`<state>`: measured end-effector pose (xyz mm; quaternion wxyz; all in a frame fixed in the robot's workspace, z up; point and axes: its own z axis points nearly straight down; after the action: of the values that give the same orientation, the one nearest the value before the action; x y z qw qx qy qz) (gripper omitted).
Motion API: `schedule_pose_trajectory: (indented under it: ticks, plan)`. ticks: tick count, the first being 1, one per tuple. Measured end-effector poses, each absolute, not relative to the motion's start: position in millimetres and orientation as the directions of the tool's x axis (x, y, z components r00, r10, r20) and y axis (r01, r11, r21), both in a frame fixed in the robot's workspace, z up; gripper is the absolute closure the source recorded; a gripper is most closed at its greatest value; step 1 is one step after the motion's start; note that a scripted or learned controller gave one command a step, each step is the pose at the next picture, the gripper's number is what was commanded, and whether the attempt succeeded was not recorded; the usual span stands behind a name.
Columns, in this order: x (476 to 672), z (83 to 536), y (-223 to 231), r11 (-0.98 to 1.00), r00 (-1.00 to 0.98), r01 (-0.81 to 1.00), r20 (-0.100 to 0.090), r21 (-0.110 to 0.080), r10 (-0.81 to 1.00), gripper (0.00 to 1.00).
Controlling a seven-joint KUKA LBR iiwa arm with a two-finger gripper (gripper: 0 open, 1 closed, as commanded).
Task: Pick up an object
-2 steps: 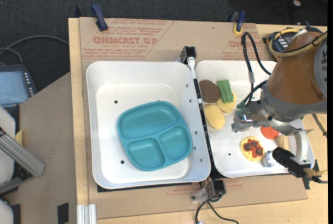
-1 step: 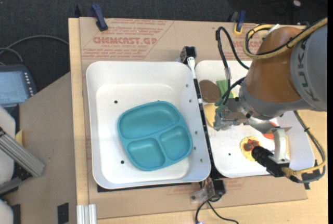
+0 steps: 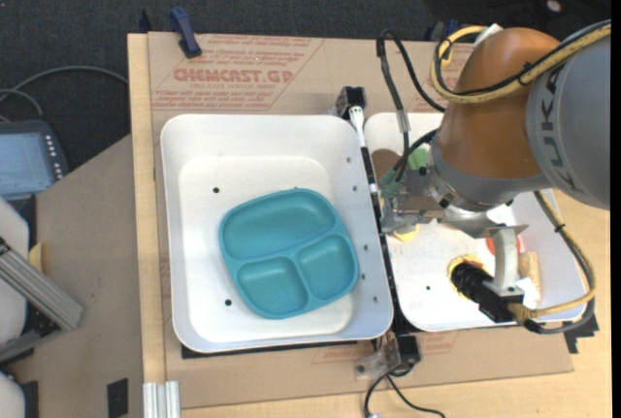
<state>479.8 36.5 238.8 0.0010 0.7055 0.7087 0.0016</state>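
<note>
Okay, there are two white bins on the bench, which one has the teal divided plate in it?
The left bin, the one away from the arm. The teal divided plate lies flat in it, while the right bin sits under the gripper and holds small objects.

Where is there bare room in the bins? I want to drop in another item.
Left bin: a bare strip along its far wall, above the teal tray, and a narrower one down its left side. Right bin: crowded, with the arm over it and small items near its front; a small bare patch at its near-left corner.
</note>
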Motion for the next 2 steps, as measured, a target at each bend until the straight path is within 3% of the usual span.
schedule_pose_trajectory:
  ticks: [1, 2]
  plan:
    - [480.7, 341, 65, 0.006, -0.006, 1.000, 0.003, 0.013, 1.000, 1.00]
    - [479.9, 388, 88, 0.004, -0.004, 1.000, 0.002, 0.007, 1.000, 1.00]
